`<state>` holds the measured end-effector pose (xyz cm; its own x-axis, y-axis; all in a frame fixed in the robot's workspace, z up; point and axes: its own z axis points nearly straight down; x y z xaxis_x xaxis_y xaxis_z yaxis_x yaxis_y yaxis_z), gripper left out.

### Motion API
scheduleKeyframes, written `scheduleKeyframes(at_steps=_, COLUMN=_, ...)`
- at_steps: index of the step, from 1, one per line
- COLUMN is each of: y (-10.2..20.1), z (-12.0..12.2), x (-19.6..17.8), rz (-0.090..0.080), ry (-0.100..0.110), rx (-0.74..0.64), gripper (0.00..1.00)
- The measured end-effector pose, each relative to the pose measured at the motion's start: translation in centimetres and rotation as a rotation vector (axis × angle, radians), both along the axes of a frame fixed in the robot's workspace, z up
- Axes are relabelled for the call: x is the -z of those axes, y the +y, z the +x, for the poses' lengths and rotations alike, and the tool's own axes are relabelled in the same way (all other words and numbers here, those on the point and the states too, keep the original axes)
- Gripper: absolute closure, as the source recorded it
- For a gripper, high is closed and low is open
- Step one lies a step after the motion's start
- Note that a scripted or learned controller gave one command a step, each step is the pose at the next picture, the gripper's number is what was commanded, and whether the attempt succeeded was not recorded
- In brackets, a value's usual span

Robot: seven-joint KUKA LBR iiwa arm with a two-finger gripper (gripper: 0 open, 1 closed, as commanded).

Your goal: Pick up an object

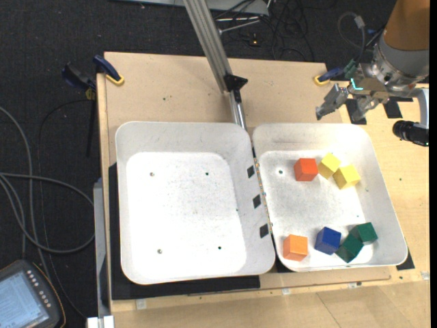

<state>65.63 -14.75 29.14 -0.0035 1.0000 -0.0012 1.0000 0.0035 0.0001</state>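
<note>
Fingers spread, gripping nothing above bench; orange cube judged light, rigid, smooth-faced, best pinched across two opposite flat sides.

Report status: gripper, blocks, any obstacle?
Gripper open, above right bin's far edge, holding nothing. Seven blocks in that bin, nearest the yellow pair. Nothing in the way.

arm: enters at bench's far right corner, orange band up | gripper: fingers spread apart, nothing between, above bench's far edge
</note>
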Motion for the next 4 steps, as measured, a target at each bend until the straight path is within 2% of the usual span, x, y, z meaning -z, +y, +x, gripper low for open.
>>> scheduleKeyframes(at_steps=1, y=0.3, z=-0.1, x=4.3, rz=0.001, ry=0.004, rx=0.002, gripper=0.0)
scheduleKeyframes(at_steps=3, y=0.9, z=-1.9, x=15.0, rz=0.002, ry=0.006, rx=0.005, gripper=0.0)
scheduleKeyframes(at_steps=4, y=0.8, z=-1.7, x=13.6, rz=0.0, ry=-0.003, rx=0.005, gripper=1.0)
